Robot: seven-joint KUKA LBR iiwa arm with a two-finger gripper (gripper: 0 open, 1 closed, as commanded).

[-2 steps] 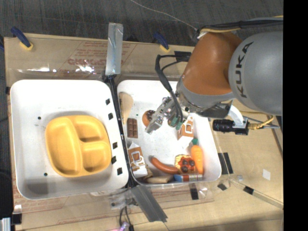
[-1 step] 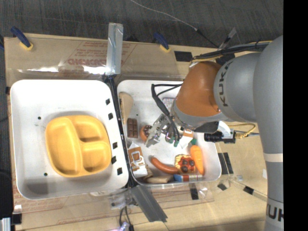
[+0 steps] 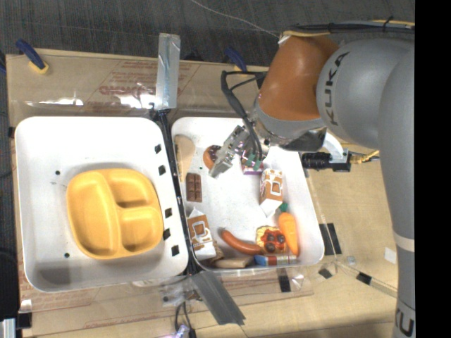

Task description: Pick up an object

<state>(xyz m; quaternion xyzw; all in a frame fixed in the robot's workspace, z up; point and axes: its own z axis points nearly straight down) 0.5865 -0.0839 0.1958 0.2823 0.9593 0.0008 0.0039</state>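
Observation:
My gripper (image 3: 229, 155) hangs low over the upper part of the right bin (image 3: 232, 196), its metal fingers pointing down-left. A round brown-orange item (image 3: 211, 155) lies just left of the fingertips, and a small purple-and-white packet (image 3: 251, 162) lies just right of them. Whether anything sits between the fingers is hidden by the angle. Lower in the same bin lie a brown-and-white carton (image 3: 272, 186), an orange carrot (image 3: 288, 232), a sausage (image 3: 239, 243), a chocolate bar (image 3: 194, 186) and another small carton (image 3: 199, 232).
The left bin (image 3: 42, 146) holds a yellow divided plate (image 3: 113, 211). A black divider (image 3: 173, 189) runs between the bins. The grey arm with its orange band (image 3: 296, 83) covers the right bin's upper right corner. A pizza-like toy (image 3: 271, 239) and a marker (image 3: 276, 260) lie at the bin's bottom edge.

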